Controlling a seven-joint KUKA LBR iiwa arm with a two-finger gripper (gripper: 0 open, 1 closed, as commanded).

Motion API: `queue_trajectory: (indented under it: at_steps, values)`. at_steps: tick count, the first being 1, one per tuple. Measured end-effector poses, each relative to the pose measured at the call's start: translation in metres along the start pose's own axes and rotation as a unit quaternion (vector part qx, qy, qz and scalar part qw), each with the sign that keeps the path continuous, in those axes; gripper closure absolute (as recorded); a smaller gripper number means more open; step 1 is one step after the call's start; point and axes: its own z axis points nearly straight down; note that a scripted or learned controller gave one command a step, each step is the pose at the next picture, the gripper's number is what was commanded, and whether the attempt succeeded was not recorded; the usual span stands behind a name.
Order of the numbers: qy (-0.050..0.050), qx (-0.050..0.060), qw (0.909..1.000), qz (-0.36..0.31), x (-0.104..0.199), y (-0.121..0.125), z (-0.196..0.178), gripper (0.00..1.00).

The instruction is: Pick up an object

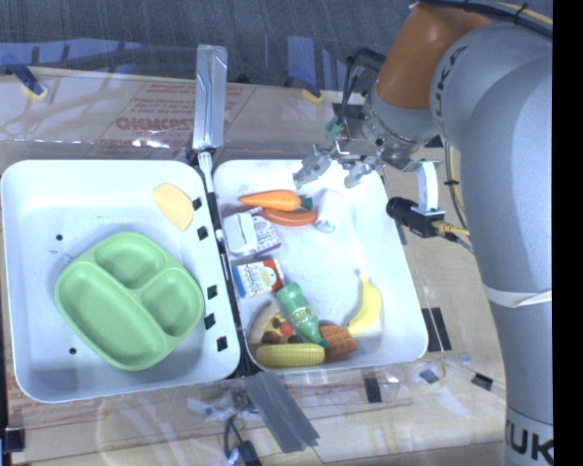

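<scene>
Orange carrot (pixel 270 200) unlifted in right bin (pixel 394 260). Tool (pixel 335 171) above far rim, spread wide, gripping nothing. Pick not yet done.

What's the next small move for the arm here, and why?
Probably lower the gripper slightly toward the carrot. Its fingers look spread and hang above the right bin's far end with nothing between them, and the carrot lies just beside and below them.
</scene>
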Motion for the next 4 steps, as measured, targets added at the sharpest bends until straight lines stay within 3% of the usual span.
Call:
queue_trajectory:
  at_steps: [1,2,3,4]
  values:
    - [-0.001,-0.002,0.9939,0.11,-0.016,-0.012,-0.05,0.0]
    - [-0.001,-0.002,0.9989,0.046,0.026,-0.029,-0.101,0.0]
    - [0.0,0.001,0.9992,-0.041,0.033,-0.018,-0.001,0.0]
    - [0.0,0.0,0.9999,-0.014,0.029,-0.022,0.046,0.0]
